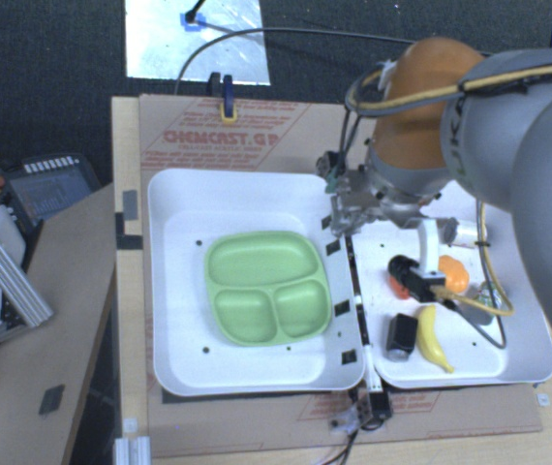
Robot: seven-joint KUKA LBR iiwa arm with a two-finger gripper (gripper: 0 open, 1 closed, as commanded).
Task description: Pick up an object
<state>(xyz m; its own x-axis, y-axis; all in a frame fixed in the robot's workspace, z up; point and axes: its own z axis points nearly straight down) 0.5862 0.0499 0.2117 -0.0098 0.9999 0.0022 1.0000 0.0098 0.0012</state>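
A yellow banana lies near the front of the right bin. A small black block sits just left of it, touching or nearly touching. Behind them an orange round thing and a red piece lie partly hidden by the wrist's hardware. My gripper hangs at the back of the divider between the two bins, left of and behind these objects. Nothing shows in its grasp.
The left bin holds a green three-compartment plate. The grey arm with its orange band covers the back of the right bin. A cardboard sheet lies under both bins, with a clamp at its far edge.
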